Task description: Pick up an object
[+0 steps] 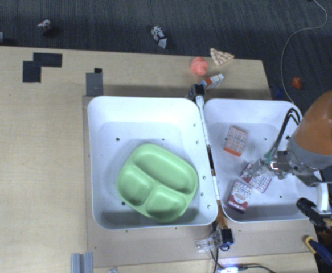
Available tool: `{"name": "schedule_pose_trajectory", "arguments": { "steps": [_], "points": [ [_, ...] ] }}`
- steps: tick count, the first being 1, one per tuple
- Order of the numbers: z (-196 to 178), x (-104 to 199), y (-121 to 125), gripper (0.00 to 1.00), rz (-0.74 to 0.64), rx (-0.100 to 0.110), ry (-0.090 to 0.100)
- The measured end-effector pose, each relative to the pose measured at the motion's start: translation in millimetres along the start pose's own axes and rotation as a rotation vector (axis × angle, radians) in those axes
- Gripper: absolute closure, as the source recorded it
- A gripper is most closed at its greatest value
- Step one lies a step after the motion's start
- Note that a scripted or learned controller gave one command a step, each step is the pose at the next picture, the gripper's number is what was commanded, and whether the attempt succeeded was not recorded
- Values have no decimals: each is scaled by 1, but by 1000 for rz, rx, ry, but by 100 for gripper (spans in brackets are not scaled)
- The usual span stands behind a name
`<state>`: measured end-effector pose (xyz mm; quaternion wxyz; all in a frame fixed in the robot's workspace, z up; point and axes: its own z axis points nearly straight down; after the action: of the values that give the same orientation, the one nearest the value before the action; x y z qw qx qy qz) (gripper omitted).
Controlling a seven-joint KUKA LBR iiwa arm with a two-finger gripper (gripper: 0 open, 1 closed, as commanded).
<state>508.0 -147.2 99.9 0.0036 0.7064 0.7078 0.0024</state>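
The right bin (268,110) holds three small packets. An orange-and-white packet (235,140) lies near its middle, a pale patterned packet (257,178) lies lower down, and a red-and-white packet (240,196) rests by the front wall. My gripper (270,165) hangs low over the right bin, just above and to the right of the pale patterned packet, close to or touching its upper edge. The grey arm with its orange band (324,128) comes in from the right and covers the bin's right side.
The left bin (106,124) holds a green divided plate (157,181). Beyond the bins on the bench lie a pink ball (199,66), a triangular piece (221,56) and a small tube (211,82). Cables run along the ridge between the bins.
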Motion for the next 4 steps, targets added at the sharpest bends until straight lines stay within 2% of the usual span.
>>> {"name": "schedule_pose_trajectory", "arguments": {
  "steps": [1, 2, 3, 4],
  "points": [
    [-11, 1, 2, 100, -1, -6, 0],
    [-11, 1, 2, 0, -2, -5, 0],
    [13, 48, -11, 0, -1, -1, 0],
    [12, 61, -17, 0, 0, -6, -4]
  ]
}}
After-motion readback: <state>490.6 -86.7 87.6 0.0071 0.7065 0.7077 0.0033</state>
